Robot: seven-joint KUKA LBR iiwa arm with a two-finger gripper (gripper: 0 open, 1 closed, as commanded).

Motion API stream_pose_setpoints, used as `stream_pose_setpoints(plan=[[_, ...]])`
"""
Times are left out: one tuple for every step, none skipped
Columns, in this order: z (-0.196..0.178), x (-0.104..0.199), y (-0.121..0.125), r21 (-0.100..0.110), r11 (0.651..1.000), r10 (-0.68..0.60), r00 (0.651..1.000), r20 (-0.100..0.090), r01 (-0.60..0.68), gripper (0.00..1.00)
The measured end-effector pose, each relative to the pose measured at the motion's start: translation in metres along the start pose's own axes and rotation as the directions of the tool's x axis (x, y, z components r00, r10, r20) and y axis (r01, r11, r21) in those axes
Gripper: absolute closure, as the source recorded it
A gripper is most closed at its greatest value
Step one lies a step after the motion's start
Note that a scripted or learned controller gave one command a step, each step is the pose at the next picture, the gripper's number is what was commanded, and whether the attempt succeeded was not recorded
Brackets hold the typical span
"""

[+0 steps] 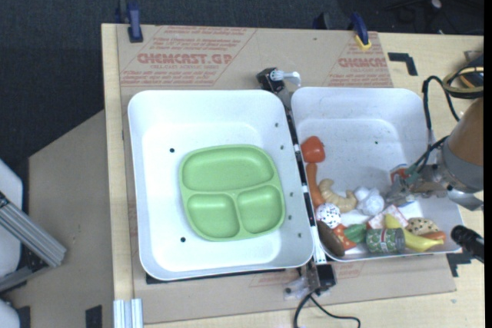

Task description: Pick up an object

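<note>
My gripper hangs low over the right bin, at its right side, just above the heap of small objects. Finger state: I cannot tell from this angle. The candidate objects lie crowded along the near wall: a banana, a white die, an orange piece farther back. The left bin holds a green divided tray. Crowding probably favours an outer item.
</note>
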State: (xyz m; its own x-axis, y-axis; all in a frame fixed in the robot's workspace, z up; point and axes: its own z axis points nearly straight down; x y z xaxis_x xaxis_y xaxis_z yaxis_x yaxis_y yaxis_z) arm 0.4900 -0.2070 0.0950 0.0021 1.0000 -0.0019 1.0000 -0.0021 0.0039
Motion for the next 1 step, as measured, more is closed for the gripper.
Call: stream_pose_setpoints(plan=[[0.0109,0.0208,0.0795,-0.002,1.0,-0.008,1.0,-0.001,0.008,1.0]])
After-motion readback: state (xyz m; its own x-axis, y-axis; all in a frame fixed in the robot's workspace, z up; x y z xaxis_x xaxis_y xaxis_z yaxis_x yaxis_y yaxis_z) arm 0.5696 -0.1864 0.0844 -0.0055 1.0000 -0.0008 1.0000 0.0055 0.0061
